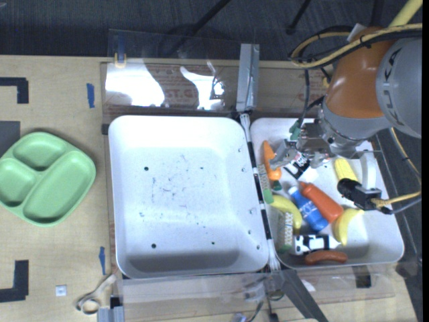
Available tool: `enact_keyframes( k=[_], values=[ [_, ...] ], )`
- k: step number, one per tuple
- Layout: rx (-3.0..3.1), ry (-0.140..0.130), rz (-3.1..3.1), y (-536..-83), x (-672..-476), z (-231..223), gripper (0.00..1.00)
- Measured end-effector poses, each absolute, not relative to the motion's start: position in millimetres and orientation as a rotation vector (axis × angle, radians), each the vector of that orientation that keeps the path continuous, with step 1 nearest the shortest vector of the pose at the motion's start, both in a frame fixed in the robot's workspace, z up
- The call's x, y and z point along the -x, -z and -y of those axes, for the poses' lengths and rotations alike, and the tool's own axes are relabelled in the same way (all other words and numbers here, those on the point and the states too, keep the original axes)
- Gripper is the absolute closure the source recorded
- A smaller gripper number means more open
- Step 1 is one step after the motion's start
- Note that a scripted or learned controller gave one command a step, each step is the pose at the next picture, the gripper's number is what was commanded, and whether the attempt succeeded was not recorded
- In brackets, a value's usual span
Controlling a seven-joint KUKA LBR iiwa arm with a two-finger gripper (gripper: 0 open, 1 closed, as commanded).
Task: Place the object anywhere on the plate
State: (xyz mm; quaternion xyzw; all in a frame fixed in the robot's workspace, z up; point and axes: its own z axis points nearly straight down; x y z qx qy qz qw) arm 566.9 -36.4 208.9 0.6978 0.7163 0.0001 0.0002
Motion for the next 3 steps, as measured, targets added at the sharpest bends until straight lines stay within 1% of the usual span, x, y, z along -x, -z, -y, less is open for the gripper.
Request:
enact_keyframes(
  k=[1,2,3],
  values=[
    [-2.24,0.0,-2.201,-254,-564.3,49,0.0],
    [-2.383,0.001,-2.048,-196,-584.1,115,0.0],
    [-2.45,0.001,-1.969,-195,-570.2,123,0.0]
  ],
)
